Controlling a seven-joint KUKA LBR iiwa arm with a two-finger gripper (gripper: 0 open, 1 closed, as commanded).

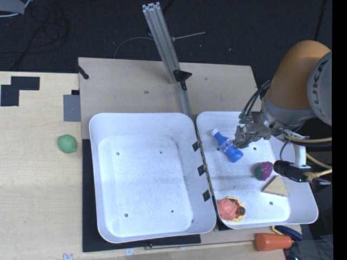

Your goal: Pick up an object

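Going from the near edge back: one orange carrot-shaped toy (273, 241) lies on the surface, just outside the right-hand white bin (303, 213). Inside that bin are four things: one red-and-yellow crumpled soft lump (231, 208), one tan wedge-shaped block (276, 186), one small purple-and-green rounded toy (263, 170), and one small blue plastic bottle with a white cap (227, 145). The bottle looks light, stiff and somewhat slick; across its body seems the best hold. The pincer (242, 139) sits touching the bottle's far side, but whether it is clenched I cannot tell. One green ball (67, 143) rests far left.
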